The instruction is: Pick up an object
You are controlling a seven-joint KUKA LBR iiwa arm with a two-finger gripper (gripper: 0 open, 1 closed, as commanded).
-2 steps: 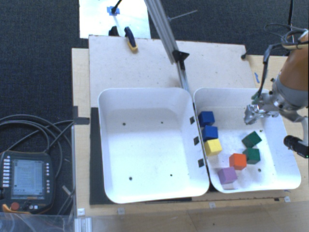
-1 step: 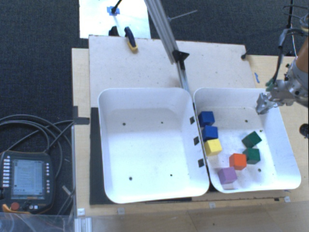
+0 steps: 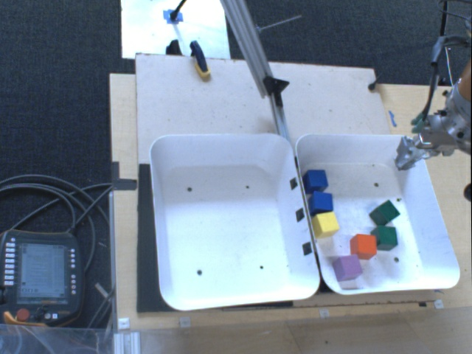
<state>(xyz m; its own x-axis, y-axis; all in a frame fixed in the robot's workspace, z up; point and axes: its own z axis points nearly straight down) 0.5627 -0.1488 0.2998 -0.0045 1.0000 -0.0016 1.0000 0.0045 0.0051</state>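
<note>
Nearest the camera: teach pendant (image 3: 40, 275) at the lower left, dark grey with a pale screen, its black cables (image 3: 51, 194) looping above it; its lower edge is blurred behind a clear pane.
Left bin (image 3: 221, 220): shallow, white, a few dark dots on its floor.
Right bin (image 3: 431, 220): shallow, white, touching the left bin along a shared rim; it holds all the blocks.
Blue blocks: upper blue cube (image 3: 316, 180) and lower blue cube (image 3: 321, 202), one just below the other beside the shared rim.
Yellow cube (image 3: 325, 223): touching the lower blue cube, edges turned slightly off the bin wall.
Purple cube (image 3: 347, 267): near the front wall, pale, squarish, with no long axis to read.
Orange cube (image 3: 363, 245): just above and right of the purple cube, touching or nearly touching it.
Green blocks: upper green block (image 3: 384, 212) turned like a diamond, lower green block (image 3: 384, 237) squarer to the bin, just beside the orange cube.
Gripper (image 3: 405, 158): grey metal, over the right bin's upper right corner, well apart from every block.
Fingers: small and blurred, so whether they are apart or together cannot be told; nothing is seen between them.
Arm (image 3: 461, 102): cut off by the right edge, only the wrist showing.
Surface (image 3: 221, 98): pale board behind the bins, with a slanted metal rail (image 3: 247, 35) crossing it.
</note>
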